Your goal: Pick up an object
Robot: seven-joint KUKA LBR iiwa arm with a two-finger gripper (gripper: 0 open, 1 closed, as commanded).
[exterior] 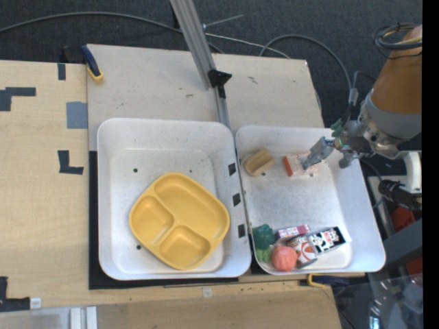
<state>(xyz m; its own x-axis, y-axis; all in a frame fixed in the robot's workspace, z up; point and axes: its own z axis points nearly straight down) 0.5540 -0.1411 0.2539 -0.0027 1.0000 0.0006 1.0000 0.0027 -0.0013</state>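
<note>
Pale wooden bench (41,204) on dark carpet, bearing two shallow white bins side by side. Left bin (110,142): one yellow three-compartment tray (180,219), set diagonally. Right bin (357,204): five things in all. One tan bread-like block (258,162) near the top left, long axis tilted up to the right. One small red-and-white packet (300,165) just beside the gripper (317,153), long axis roughly across the bin. Clustered at the bottom edge: one green item (263,236), one pinkish-red ball (284,258), one black-and-white printed carton (322,240) lying slanted, print too small to read. Gripper low over the packet's right end; released or clenched, cannot tell.
</note>
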